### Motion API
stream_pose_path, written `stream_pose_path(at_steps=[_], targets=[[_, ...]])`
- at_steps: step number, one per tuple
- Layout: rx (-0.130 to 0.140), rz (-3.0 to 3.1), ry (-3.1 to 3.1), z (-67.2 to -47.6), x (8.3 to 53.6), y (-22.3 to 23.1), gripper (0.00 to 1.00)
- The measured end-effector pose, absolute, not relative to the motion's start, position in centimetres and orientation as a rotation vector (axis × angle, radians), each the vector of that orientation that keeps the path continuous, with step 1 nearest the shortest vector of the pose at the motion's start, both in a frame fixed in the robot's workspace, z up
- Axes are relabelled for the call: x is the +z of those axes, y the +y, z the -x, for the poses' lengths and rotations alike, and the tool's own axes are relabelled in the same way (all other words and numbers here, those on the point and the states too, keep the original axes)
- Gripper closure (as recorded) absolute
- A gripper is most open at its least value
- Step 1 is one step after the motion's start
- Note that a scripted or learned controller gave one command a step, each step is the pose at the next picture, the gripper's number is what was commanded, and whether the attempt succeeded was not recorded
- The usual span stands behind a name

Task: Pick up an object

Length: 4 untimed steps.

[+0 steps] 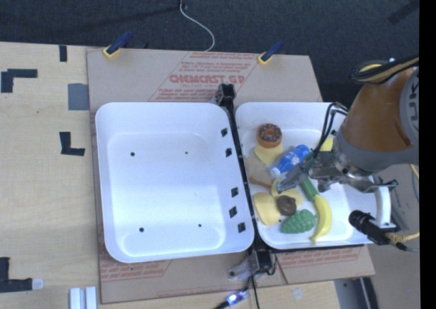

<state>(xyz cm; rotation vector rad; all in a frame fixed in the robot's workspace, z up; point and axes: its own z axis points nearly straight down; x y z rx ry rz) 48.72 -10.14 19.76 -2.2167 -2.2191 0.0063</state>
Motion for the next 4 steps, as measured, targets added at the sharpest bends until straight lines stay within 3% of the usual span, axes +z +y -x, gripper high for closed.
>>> stream_pose_path(at_steps=[1, 2, 3, 4], targets=[[0.008, 2.219, -2.219, -54.6, 8.3, -14.6, 0.0], [0.006, 2.218, -2.22, -54.6, 9.7, -14.5, 1.0], [-0.009, 2.21, -2.236, -59.7, 18.7, -6.1, 1.0], [0.006, 2.216, -2.221, -59.2, 18.1, -6.7, 0.0]])
